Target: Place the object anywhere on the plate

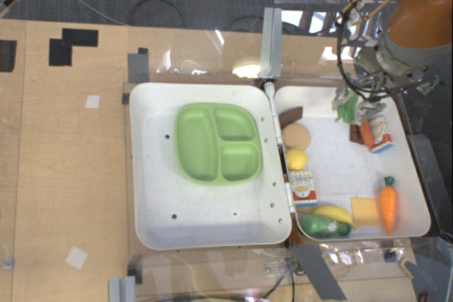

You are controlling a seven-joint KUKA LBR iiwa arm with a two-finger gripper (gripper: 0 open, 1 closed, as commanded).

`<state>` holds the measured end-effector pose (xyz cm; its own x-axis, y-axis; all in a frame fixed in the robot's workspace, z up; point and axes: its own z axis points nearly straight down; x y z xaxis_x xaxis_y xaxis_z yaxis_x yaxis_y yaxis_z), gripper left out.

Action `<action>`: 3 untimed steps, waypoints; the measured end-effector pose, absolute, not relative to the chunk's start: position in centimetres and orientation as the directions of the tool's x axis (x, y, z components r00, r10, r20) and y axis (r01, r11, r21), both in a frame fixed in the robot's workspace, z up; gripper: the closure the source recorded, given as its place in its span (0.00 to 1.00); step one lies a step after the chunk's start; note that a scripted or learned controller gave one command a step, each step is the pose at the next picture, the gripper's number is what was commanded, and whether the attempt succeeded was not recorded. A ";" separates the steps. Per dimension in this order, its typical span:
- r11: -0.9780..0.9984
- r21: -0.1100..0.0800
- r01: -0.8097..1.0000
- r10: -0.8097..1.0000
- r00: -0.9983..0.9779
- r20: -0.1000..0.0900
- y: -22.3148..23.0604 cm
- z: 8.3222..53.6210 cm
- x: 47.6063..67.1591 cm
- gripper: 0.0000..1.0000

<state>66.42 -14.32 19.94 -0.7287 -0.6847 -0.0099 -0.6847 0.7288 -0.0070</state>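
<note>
A green divided plate [216, 143] lies in the left bin [156, 223] with nothing on it. My gripper [359, 108] hangs over the far right corner of the right bin [414, 223], under the orange-banded wrist [421, 7]. A small green item [346, 108] sits right beside the gripper, and a red, white and blue carton [376, 132] lies just below it. Whether either is touched I cannot tell.
The right bin also holds a brown block [290, 114], a tan bun [296, 136], a lemon [296, 160], a small box [303, 187], a banana [333, 212], a dark green vegetable [324, 225], a cheese wedge [364, 211] and a carrot [388, 203].
</note>
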 end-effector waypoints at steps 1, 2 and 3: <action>0.834 -0.003 -0.552 -0.552 -0.834 -0.012 -4.3 18.8 67.1 1.00; 0.836 -0.005 -0.548 -0.548 -0.836 -0.011 -4.7 18.8 67.1 0.00; 0.835 -0.010 -0.551 -0.551 -0.834 -0.023 -4.5 20.3 67.4 1.00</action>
<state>67.41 -4.49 20.27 -0.8344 -0.5507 -0.0229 -0.5506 0.8347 -0.0104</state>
